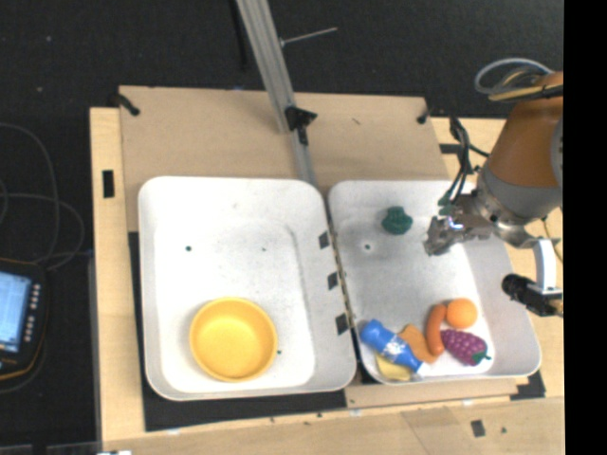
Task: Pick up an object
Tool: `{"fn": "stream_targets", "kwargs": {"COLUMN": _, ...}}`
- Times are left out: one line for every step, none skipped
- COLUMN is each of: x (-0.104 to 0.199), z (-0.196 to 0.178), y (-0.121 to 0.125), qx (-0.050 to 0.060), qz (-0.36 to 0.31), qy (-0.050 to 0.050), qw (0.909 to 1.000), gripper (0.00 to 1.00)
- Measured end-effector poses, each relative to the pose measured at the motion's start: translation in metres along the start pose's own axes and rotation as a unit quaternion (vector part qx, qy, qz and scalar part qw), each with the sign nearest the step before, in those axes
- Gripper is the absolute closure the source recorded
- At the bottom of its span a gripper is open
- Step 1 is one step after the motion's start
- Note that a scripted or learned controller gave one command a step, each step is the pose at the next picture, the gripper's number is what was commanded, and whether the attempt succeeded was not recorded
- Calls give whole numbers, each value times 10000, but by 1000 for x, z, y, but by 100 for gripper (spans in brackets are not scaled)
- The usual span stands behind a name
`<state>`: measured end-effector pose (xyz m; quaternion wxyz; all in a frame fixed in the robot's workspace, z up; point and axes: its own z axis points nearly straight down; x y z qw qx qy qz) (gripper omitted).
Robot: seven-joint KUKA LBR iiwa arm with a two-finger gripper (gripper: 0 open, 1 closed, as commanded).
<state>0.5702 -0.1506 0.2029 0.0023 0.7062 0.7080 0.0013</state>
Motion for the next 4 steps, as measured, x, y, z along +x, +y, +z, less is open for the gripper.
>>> {"fn": "stream_targets", "kwargs": {"x": 46, "z": -4, "y": -11, "qx": 18, "qz": -19, "qy": 13, "qw": 10000, "gripper": 100}}
{"fn": "stream_targets", "kwargs": {"x": 103, "z": -21, "y": -14, "qx": 7, "qz": -28, "qy": 18, "qw": 10000, "gripper": 100}}
{"fn": "stream_targets", "kwargs": {"x": 157, "z": -36, "y": -18, "qx": 8, "qz": -33, "qy": 19, "qw": 10000, "gripper": 100}}
{"fn": "stream_targets", "kwargs": {"x": 212, "z": -28, "y": -24, "qx": 26, "qz": -24, "qy": 15, "qw": 10000, "gripper": 100}}
